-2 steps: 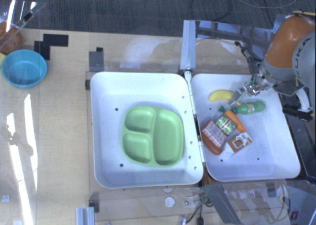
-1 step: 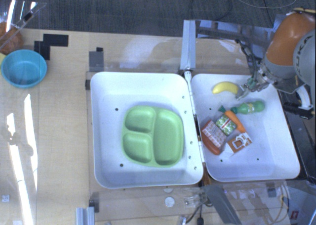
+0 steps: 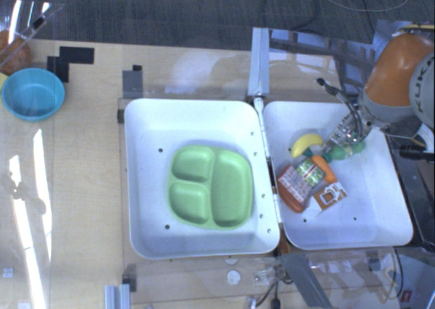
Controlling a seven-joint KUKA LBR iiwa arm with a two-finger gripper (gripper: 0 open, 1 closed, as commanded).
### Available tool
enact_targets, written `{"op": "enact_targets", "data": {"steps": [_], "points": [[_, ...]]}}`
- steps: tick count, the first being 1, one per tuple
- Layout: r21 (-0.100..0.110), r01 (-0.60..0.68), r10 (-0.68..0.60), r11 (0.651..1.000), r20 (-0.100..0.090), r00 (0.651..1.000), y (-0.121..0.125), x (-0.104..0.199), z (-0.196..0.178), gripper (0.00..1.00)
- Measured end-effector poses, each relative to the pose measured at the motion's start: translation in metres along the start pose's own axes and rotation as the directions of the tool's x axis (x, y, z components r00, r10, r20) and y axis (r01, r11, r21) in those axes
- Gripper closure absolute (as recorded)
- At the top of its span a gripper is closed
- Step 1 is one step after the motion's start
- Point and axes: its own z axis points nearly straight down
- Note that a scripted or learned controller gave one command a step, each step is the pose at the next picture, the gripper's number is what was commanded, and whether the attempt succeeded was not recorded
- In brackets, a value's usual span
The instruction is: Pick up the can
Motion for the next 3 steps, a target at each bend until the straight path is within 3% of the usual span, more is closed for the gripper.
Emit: {"op": "enact_targets", "data": {"steps": [1,2,3], "points": [[-0.003,0.205,-0.205,0.979,0.005,0.979,-0.022,0.076,-0.003,1.0],[-0.002,0.077,-0.077,0.997,0.001,0.997,0.028,0.017,0.0,1.0],[0.001,-0.002,0.002,1.0,-0.001,1.0,-0.01,-0.021,-0.02,1.0]]}}
